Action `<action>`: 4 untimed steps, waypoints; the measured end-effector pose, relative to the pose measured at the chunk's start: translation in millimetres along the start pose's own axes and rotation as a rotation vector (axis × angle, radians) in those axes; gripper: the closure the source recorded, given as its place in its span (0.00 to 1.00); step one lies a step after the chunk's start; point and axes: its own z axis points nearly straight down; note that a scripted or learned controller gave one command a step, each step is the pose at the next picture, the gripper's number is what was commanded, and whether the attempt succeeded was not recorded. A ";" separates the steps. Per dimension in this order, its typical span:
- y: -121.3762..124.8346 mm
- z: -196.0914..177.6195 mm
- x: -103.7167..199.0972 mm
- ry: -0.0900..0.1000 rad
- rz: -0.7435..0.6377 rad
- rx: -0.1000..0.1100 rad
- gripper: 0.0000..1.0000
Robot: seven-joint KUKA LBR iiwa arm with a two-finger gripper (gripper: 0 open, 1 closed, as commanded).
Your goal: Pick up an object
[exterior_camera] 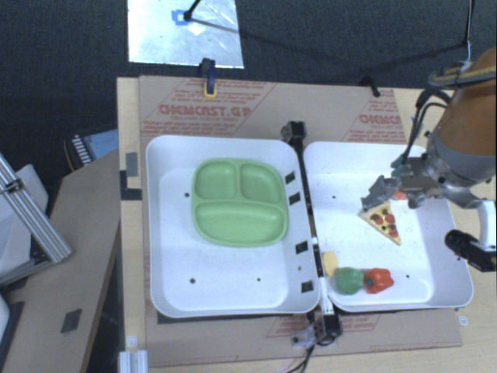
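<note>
overhead, fingers touching pizza slice

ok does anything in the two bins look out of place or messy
Nothing stands out. The green three-compartment plastic plate lies flat in the left white bin. The toy pizza slice, red toy pepper, green toy and small yellow piece lie loose in the right bin.

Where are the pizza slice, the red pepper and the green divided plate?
pizza slice (384, 223), camera view, middle of its topping
red pepper (377, 280), camera view, centre of its body
green divided plate (237, 228), camera view, large bottom compartment
</note>
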 end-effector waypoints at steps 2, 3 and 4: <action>10.7 48.6 5.2 0.000 0.000 -0.002 0.00; 4.2 97.2 -1.9 0.000 0.001 -0.002 0.00; -5.1 155.2 -3.6 0.000 0.001 -0.001 0.00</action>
